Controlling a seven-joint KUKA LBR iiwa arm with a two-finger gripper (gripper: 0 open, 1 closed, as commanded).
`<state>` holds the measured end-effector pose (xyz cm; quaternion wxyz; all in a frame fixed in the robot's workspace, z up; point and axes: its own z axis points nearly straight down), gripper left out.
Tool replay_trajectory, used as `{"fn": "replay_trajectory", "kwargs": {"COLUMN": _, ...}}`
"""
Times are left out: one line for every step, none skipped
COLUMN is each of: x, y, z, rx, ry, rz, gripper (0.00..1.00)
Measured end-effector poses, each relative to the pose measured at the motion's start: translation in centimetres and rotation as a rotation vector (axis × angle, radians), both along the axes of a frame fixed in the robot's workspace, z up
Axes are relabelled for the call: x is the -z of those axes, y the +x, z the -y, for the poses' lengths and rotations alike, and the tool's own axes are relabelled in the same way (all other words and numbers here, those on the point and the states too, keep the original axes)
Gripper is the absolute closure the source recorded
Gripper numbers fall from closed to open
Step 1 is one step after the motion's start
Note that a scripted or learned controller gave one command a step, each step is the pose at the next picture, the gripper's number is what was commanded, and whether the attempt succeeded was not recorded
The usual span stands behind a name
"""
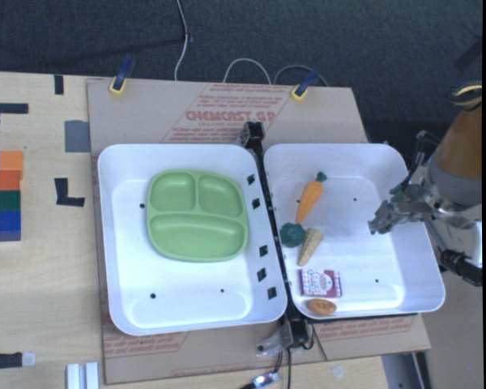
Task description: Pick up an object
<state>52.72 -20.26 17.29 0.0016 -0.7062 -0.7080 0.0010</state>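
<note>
Camera view: a carrot, green ball, cone, packet and cookie are seen in the right bin. The gripper is poised at the bin's right side, nothing held; jaw spread cannot be told.

Bench: light wood top, seen from above at a slant.
Cardboard sheet: lies flat on the bench, with red print, under both bins.
Clips: one at the sheet's far left corner, another at the far right.
Left bin: white, on the cardboard.
Right bin: white, touching the left bin.
Coloured blocks: stacked at the bench's left edge.
Black pieces: scattered flat left of the cardboard.
</note>
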Motion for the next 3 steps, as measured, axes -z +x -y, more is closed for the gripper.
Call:
{"fn": "replay_trajectory", "kwargs": {"x": -5.5, "y": 0.0, "z": 0.9, "rx": 0.001, "ry": -0.002, "rz": 0.002, "gripper": 1.00}}
{"fn": "replay_trajectory", "kwargs": {"x": -10.4, "y": 0.2, "z": 1.0, "rx": 0.000, "ry": -0.002, "rz": 0.002, "gripper": 1.00}}
{"fn": "replay_trajectory", "kwargs": {"x": -8.4, "y": 0.6, "z": -4.6, "rx": -0.003, "ry": 0.001, "rz": -0.004, "gripper": 1.00}}
